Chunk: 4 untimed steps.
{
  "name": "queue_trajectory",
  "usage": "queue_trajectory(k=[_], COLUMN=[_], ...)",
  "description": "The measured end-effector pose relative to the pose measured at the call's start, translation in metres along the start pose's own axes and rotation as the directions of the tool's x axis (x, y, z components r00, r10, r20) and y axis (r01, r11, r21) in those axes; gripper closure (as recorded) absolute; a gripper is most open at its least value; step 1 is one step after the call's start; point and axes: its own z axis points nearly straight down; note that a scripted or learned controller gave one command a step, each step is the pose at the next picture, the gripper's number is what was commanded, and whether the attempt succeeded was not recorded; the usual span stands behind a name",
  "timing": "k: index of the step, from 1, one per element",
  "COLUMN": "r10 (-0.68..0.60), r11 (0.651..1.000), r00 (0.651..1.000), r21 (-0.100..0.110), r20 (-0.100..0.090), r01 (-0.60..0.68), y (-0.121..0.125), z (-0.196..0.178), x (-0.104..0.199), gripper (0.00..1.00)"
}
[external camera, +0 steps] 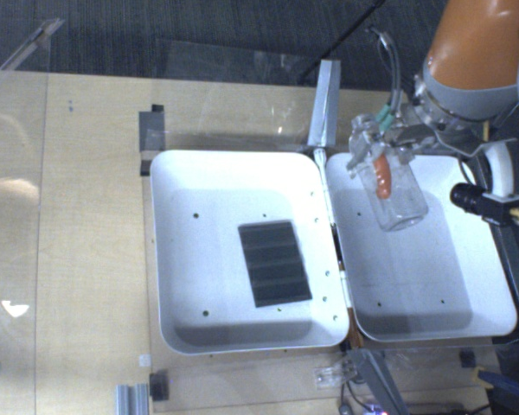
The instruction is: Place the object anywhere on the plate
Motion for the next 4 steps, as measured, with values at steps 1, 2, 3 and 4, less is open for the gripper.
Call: queue_trajectory(k=[1,2,3,4], r10=[-0.009,-0.016,-0.026,-0.165], r11=[1.0,1.0,1.0,0.986], r00=[1.0,1.0,1.0,0.986], r21=[-0.008,0.007,-0.001,0.003], r20=[0.004,-0.002,-0.001,-0.003], r01=[0.009,0.016,0.026,0.165], y=[0.002,-0.002,-0.042,-0.063], z=[-0.011,0.045,0.002,0.018], x=[0.001,-0.022,0.034,0.09], gripper=[1.0,1.0,1.0,1.0])
